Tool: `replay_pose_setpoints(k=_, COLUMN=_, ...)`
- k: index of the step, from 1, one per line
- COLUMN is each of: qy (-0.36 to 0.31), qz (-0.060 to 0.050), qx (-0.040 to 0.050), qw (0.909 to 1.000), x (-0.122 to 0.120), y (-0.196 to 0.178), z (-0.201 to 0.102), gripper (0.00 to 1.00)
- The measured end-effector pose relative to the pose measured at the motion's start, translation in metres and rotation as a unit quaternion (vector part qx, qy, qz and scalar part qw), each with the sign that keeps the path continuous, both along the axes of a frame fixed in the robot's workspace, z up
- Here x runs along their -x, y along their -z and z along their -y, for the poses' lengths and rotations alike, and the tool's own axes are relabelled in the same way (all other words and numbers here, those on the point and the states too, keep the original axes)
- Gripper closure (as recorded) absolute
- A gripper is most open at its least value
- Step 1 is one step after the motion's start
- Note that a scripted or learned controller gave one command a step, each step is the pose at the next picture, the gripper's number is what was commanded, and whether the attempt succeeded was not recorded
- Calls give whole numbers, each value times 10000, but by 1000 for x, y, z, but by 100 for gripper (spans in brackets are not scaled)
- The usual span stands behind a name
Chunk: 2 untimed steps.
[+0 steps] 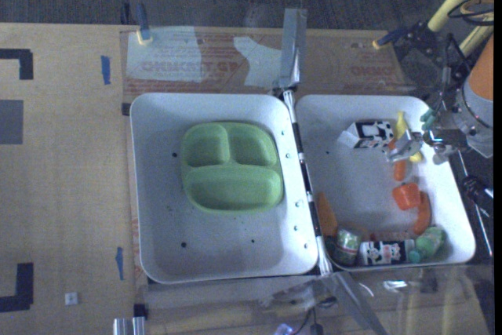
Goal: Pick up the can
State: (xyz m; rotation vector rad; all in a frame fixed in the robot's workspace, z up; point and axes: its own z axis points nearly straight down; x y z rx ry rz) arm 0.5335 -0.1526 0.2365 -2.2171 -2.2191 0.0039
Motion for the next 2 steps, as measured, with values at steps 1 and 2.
replay_pose_setpoints(k=1, qy=-113, qz=3, qx=-1, qw=9999, x=42, y=103, z=-6, gripper=0)
replay_pose_setpoints(k=2, qy=172, qz=45, qx=16, qw=9998, x=53, y=151, z=-51, gripper=0)
